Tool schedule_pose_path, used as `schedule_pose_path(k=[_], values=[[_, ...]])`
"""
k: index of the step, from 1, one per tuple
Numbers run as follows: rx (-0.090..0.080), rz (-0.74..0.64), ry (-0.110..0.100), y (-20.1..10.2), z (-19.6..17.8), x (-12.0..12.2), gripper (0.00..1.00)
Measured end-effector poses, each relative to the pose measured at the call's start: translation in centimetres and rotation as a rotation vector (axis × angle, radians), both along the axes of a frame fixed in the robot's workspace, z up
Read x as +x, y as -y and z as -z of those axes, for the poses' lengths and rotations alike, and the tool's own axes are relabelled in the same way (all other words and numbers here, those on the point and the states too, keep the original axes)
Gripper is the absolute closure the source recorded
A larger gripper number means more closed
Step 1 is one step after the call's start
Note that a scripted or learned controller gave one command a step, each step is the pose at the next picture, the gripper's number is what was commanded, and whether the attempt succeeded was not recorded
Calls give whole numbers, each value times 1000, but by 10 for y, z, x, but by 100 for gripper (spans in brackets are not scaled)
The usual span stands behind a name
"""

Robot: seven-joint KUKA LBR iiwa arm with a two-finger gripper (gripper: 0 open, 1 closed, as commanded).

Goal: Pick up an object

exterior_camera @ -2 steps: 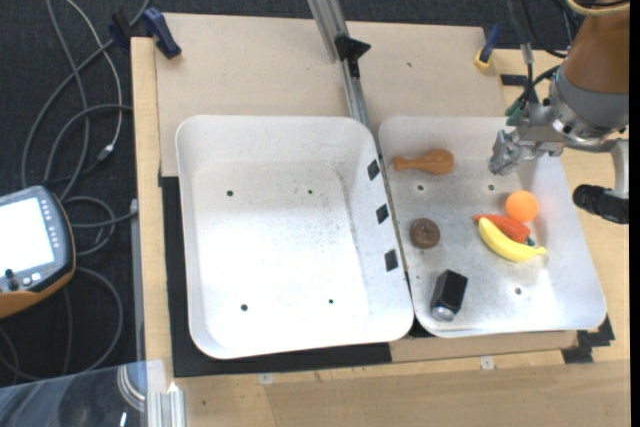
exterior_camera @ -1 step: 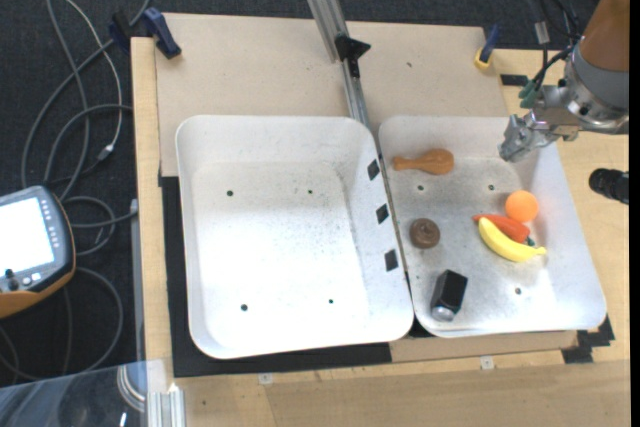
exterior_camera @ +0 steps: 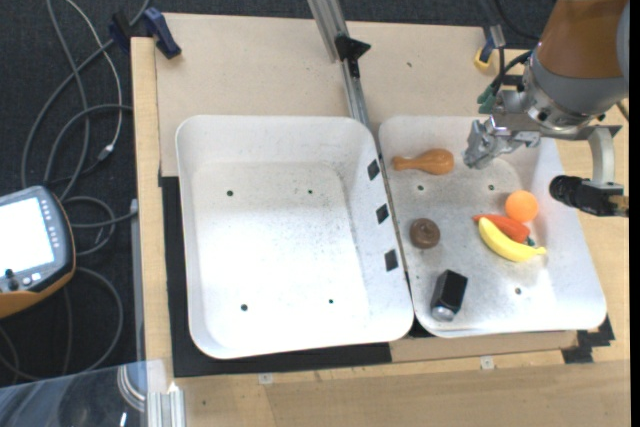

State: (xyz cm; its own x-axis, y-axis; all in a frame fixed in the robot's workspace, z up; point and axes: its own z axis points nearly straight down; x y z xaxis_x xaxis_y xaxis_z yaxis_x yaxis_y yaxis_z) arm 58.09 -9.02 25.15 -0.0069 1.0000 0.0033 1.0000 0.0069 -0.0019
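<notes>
Arm enters from right, orange band at top right, wrist bent down over far part of the right bin [exterior_camera: 585, 300]. Gripper [exterior_camera: 480, 150] hangs low, just right of the drumstick [exterior_camera: 424, 161]; finger opening cannot be told, nothing seen in grasp. Drumstick lies flat, long axis left-right, thin end pointing left, bulb toward gripper. Nearer: brown round piece [exterior_camera: 425, 233], orange ball [exterior_camera: 521, 206] touching banana [exterior_camera: 510, 244], black block [exterior_camera: 448, 294].

Your light wooden bench [exterior_camera: 260, 65] carried two shallow white bins side by side on a black mat [exterior_camera: 180, 335]. The left bin [exterior_camera: 270, 235] and right bin [exterior_camera: 560, 285] touched. A blue clamp [exterior_camera: 160, 30] gripped the bench's far left corner.
</notes>
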Motion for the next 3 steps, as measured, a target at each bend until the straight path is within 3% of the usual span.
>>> schedule_pose_path(k=[3], values=[[0, 0, -2, -160, -11, -27, 100]])
